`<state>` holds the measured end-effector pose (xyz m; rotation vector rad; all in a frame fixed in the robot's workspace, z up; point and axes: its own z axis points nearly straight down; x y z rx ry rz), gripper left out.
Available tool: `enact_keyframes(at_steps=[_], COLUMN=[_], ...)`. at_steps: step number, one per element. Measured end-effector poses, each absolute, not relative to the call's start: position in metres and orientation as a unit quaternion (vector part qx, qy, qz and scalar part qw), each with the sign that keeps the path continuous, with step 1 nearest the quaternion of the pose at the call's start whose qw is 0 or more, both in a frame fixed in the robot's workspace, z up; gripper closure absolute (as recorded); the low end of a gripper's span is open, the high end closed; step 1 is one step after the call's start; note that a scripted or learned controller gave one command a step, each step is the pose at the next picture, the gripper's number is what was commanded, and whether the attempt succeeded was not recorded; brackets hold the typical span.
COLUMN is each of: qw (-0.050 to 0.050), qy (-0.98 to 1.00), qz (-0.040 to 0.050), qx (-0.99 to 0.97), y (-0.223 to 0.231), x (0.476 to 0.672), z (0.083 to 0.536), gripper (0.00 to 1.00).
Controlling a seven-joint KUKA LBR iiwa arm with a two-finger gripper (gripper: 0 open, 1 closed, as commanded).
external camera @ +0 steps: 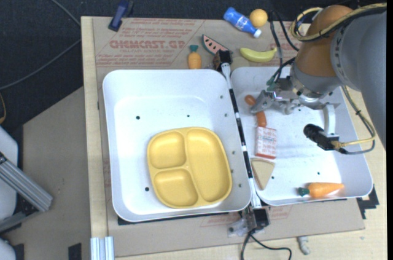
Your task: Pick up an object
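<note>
The gripper (265, 104) is low in the right bin (356, 179), above a small red piece (261, 118); whether it is spread or pinching cannot be told. Judged step: the approach, nothing lifted. Next move calls for closing squarely on that piece.

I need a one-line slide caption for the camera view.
Gripper low in right bin; yellow tray in left bin.

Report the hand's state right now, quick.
Hand: low over the right bin, near the small red piece; open or closed cannot be told from the camera view, and nothing visibly held.
</note>
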<state>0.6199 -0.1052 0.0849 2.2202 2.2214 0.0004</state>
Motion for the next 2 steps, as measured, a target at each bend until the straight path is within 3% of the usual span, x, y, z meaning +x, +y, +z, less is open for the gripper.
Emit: enact_keyframes(at_steps=[1, 2], qw=[0.001, 0.000], qy=[0.707, 0.708], qz=[0.0008, 0.0010], qx=[0.707, 0.706], y=[-0.105, -0.029], x=[0.620, 0.590], z=[0.095, 0.185], gripper=[1.00, 1.00])
